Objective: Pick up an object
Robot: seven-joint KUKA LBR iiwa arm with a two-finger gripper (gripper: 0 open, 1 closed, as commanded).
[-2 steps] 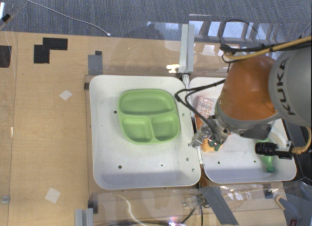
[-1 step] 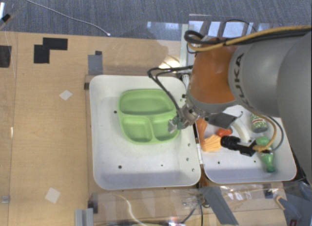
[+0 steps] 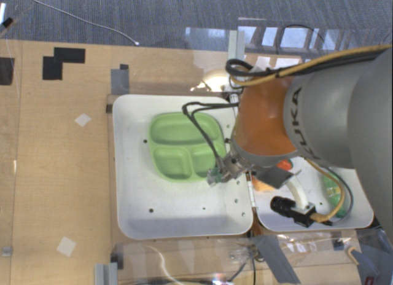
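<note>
A green plate with three compartments lies flat in the left white bin. My gripper hangs at the plate's right edge, low over the bin, beneath the orange wrist band. An orange object and a green round thing lie in the right bin, mostly hidden by the arm.
The big grey arm covers most of the right bin. Black cables loop from the wrist across the green plate. The wooden bench stretches to the left with black tape marks at the back left. A metal bracket stands behind the left bin.
</note>
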